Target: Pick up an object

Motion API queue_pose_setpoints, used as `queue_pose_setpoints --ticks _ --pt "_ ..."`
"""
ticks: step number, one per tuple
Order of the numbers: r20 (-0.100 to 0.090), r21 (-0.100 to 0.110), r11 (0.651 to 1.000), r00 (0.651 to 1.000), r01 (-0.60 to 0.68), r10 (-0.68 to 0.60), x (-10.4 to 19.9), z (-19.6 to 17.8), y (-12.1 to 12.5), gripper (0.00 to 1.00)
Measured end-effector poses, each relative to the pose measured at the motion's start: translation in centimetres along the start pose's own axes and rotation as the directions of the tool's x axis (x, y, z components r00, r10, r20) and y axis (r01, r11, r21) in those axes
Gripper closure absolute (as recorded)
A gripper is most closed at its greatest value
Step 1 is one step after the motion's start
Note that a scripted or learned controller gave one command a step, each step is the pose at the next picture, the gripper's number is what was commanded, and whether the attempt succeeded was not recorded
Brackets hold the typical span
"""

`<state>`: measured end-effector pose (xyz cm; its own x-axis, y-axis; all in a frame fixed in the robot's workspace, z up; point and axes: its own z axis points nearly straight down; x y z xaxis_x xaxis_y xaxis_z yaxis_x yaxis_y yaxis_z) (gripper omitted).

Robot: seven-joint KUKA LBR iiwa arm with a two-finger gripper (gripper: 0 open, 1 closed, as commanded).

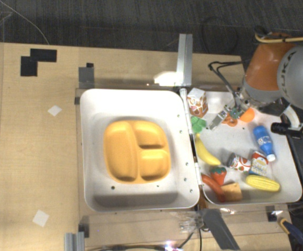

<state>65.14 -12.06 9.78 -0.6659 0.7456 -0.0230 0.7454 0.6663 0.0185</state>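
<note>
My gripper point(223, 118) hangs over the upper middle of the right bin point(292, 192), reaching in from the arm's orange band at the right. A small orange object point(247, 114) lies right beside it, and a reddish piece point(230, 121) sits just under the gripper. Whether anything is held cannot be made out. Also in the right bin are a small carton point(197, 102), a green item point(197, 125), a banana point(206, 155), a blue bottle point(264, 141), a corn cob point(262, 183), a red pepper point(219, 174) and a bread piece point(233, 192).
The left bin point(89, 156) holds a yellow divided plate point(137, 150). A metal post point(185, 61) stands behind the bins' shared edge. Black cables point(222, 69) loop near the arm at the back right. A white packet point(258, 165) lies by the corn.
</note>
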Motion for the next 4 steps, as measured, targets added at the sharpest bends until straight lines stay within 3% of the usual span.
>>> queue_pose_setpoints --ticks 2,3,4 --pt "-0.026 0.024 0.997 0.997 -0.068 0.069 -1.1 0.0 1.2 0.0" --pt "0.002 -0.004 0.969 0.969 -0.246 0.246 1.5 -0.1 0.0 0.0" --pt "-0.001 -0.001 0.919 0.919 -0.395 0.395 -0.7 0.0 -0.4 0.0"
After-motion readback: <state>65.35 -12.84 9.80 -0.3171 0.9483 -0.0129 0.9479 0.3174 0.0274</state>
